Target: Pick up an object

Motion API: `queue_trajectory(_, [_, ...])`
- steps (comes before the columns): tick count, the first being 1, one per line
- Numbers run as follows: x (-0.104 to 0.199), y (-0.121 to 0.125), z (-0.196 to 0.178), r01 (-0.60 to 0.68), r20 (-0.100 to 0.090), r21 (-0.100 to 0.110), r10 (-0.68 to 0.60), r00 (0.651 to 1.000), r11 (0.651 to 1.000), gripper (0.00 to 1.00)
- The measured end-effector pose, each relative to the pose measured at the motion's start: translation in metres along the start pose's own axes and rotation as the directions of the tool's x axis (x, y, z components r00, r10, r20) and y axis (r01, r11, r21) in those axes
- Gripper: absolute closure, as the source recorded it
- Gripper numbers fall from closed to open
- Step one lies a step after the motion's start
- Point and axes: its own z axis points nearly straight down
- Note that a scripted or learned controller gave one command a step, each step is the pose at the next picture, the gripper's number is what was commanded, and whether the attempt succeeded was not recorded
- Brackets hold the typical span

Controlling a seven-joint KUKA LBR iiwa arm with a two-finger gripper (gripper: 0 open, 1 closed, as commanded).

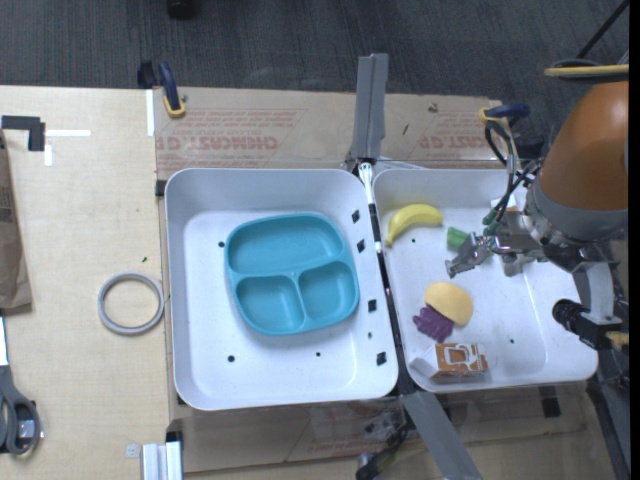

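Observation:
The right bin [570,353] holds several objects. A yellow banana [411,219] lies near its back left corner, with a small green piece [457,236] just to its right. Further forward sit a yellow rounded object [450,302] and a purple one [433,322] that touch each other. An orange and white carton [460,360] lies by the front wall. My gripper [468,259] hangs over the middle of this bin, between the green piece and the yellow object, and I see nothing held in it.
The left bin [200,358] holds a blue three-compartment plate [291,273]. On the bench at the left lie a grey tape ring [131,302], scissors [16,420] and a brown bag [10,238]. A grey upright post [370,108] stands behind the bins' divider.

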Motion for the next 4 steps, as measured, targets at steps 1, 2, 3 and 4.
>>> queue_trajectory(1, [-0.04, 0.062, 0.109, 0.106, 0.0, -0.001, -0.106, 0.994, 0.994, 0.0])
queue_trajectory(2, [-0.039, 0.099, 0.115, -0.146, 0.0, -0.003, 0.146, 0.989, 0.989, 0.0])
queue_trajectory(3, [-0.039, 0.099, 0.107, -0.144, 0.001, -0.002, 0.144, 0.99, 0.99, 1.0])
queue_trajectory(4, [0.025, 0.123, 0.014, -0.133, 0.001, -0.004, 0.133, 0.991, 0.991, 1.0])
